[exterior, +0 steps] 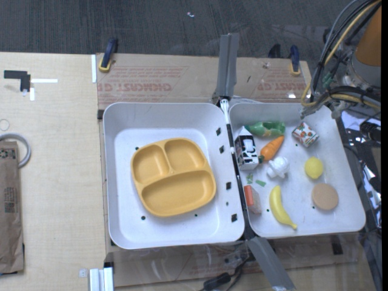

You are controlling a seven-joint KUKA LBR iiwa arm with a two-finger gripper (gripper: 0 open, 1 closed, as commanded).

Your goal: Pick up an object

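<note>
Pale wooden bench (48, 162) fills the left of the view, with dark carpet beyond it and a sheet of printed cardboard (163, 80) clipped behind two shallow white bins. A brown paper bag (11, 202) lies at the bench's left edge.

At the upper right corner the arm (364, 47) comes in, its orange band and a bundle of black and yellow cables showing above the far right rim of the right bin (345, 223). It sits high and to the side, over the bin's back corner rather than over the middle. The gripper itself cannot be made out among the cables and frame, so I cannot tell how its fingers stand or whether anything is between them.

All the loose objects lie on the floor of the right bin, below and to the left of the arm. Nearest the arm is a small patterned box (305, 134), tilted on a corner. Left of it lie a green leafy toy (267, 128) and an orange carrot (273, 147), with a black and white carton (246, 151) against the left wall. A small white lump (277, 167) sits just below the carrot. A lemon (314, 168) and a tan round disc (325, 196) lie toward the right side, a banana (280, 206) near the front, and a small orange-and-pink piece (251, 199) by the left wall.

In the left bin (115, 223) a yellow divided plate (174, 177) rests flat.
</note>
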